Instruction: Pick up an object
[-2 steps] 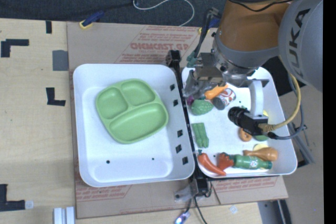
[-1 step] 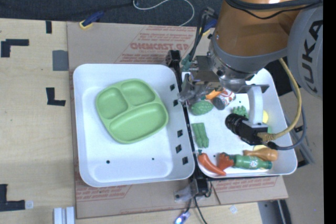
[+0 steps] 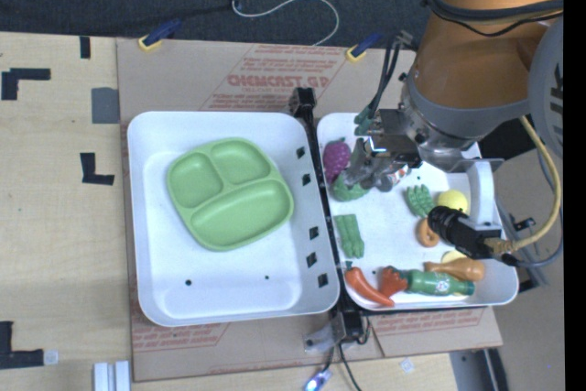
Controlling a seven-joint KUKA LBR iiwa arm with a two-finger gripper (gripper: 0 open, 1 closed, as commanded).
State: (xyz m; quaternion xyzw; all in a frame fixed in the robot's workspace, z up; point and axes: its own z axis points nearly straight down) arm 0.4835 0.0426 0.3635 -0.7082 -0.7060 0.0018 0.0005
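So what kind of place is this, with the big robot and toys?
Probably a robot test lab, not a kitchen. A robot arm reaches over two white bins on a cardboard-covered bench, one holding a green divided plate, the other toy food like purple grapes.

Robotics lab: grey-and-orange industrial arm (image 3: 485, 32) at 2 o'clock, cardboard-covered bench (image 3: 275, 78), two shallow white plastic bins (image 3: 151, 224), black-tape floor marks (image 3: 27, 82) at 9 o'clock.

The grey arm with its orange band (image 3: 490, 32) runs off the frame toward three o'clock and covers the white right bin's (image 3: 366, 307) far corner at one o'clock. The hand's (image 3: 377, 168) finger gap is too blurred to read.
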